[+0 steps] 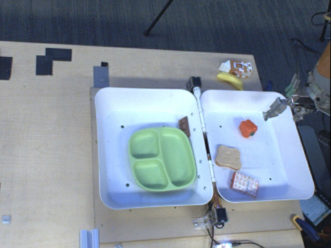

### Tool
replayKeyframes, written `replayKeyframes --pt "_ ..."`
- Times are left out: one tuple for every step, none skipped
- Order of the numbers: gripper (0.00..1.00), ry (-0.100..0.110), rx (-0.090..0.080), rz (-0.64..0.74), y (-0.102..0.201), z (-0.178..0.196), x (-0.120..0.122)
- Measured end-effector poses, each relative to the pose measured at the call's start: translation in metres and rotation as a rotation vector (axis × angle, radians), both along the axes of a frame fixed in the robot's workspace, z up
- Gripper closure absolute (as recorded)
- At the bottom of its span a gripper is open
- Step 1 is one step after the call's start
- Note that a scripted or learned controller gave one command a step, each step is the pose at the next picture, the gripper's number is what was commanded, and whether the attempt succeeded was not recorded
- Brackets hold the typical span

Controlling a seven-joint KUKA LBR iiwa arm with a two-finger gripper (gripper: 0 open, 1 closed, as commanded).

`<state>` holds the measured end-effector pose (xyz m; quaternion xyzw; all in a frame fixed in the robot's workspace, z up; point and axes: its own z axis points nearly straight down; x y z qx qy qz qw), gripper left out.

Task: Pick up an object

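Pick not yet made: the pincer [276, 109], whose opening cannot be told, hangs at the right bin's [305, 182] far right rim holding nothing visible, with the orange object [247, 128] just left of it and the bread slice [228, 157] and patterned packet [244, 184] beyond, lower left.

— What sort of place?
— A robot lab: plywood desk [46, 154] on blue carpet [103, 9], two white bins [108, 138] clamped together, loose cables [217, 231] at six o'clock.
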<state>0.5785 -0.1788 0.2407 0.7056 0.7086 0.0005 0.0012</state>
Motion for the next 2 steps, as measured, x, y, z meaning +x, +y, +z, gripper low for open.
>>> replayKeyframes --pt "0.00 0.001 0.002 0.002 0.034 -0.149 -0.004" --pt "0.00 -0.003 0.000 -0.003 0.030 -0.153 -0.074"
